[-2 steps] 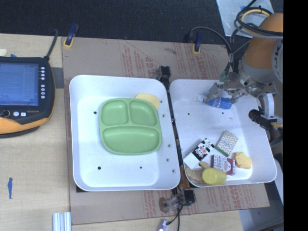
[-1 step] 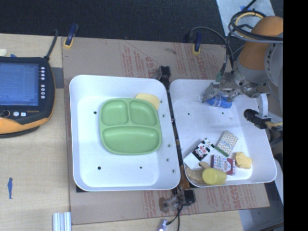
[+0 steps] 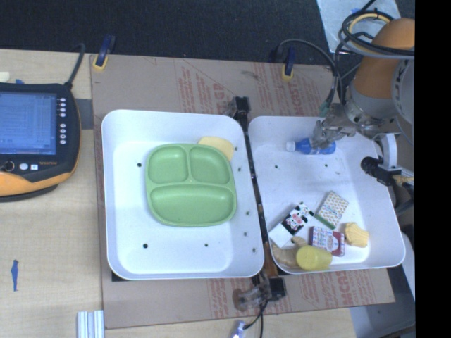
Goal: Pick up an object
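The yellow round toy (image 3: 313, 258), well below your gripper (image 3: 325, 144), looks hard and slippery, while the small blue-and-white object (image 3: 301, 146) touching the gripper's left looks light and stiff, best pinched across its middle; I cannot tell the grip state.

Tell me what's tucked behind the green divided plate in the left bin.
A pale yellow object peeks out past the far right corner of the green divided plate, lying on the left bin. The plate covers its near part, so its full shape cannot be told.

Divided plate (image 3: 190, 185) in left bin (image 3: 120, 210)
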### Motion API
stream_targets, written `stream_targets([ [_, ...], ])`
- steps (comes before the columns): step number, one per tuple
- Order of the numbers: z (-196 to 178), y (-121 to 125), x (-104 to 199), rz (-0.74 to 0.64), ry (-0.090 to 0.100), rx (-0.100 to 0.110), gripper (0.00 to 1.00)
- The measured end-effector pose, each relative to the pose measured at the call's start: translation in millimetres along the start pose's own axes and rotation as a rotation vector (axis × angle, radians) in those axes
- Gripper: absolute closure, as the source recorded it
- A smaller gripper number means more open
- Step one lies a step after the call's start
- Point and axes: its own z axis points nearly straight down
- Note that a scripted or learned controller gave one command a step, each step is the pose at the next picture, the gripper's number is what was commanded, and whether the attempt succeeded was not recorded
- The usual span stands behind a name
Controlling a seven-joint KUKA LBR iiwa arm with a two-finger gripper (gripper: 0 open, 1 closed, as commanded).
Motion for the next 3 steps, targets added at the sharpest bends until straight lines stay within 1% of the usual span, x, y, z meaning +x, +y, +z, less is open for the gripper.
stream_targets([
  [1, 0.2, -0.2, 0.0, 0.000, 0.000, 0.001, 0.00],
  [2, -64.8, -49.0, 22.2, 0.008, 0.004, 0.001, 0.00],
  [3, -28.8, -42.7, 20.6, 0.006, 0.002, 0.004, 0.00],
])
